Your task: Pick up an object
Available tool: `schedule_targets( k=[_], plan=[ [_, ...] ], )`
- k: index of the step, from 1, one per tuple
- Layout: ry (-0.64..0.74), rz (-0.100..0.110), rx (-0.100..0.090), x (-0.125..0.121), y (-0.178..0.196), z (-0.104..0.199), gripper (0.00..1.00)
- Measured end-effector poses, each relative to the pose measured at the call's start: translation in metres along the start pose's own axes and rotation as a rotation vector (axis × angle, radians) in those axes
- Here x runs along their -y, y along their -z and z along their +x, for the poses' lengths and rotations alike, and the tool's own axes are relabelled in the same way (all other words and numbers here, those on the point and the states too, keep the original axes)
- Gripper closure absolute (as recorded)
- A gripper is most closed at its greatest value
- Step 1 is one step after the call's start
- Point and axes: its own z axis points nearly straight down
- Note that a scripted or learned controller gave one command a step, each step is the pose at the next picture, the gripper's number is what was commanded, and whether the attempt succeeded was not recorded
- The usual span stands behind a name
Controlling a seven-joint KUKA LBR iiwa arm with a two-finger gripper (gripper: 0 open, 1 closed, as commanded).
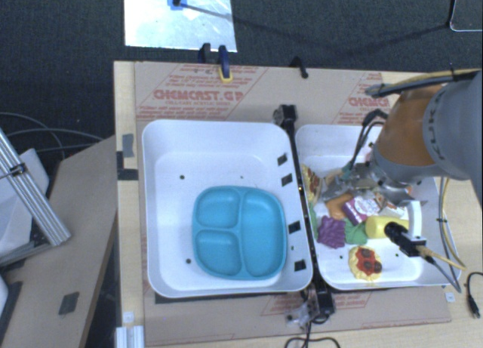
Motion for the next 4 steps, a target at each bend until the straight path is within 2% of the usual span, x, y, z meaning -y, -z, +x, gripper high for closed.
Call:
schedule_targets(
  k=[1, 2, 3, 4],
  plan=[
    [-0.002, -0.010, 0.002, -0.004, 0.019, -0.002, 1.00],
    [-0.002, -0.011, 0.002, -0.005, 0.029, -0.002, 1.00],
    [0.000, 0.010, -0.010, 0.056, 0.002, 0.019, 1.00],
    [-0.003, 0.011, -0.008, 0.054, 0.002, -0.032, 1.00]
  ],
)
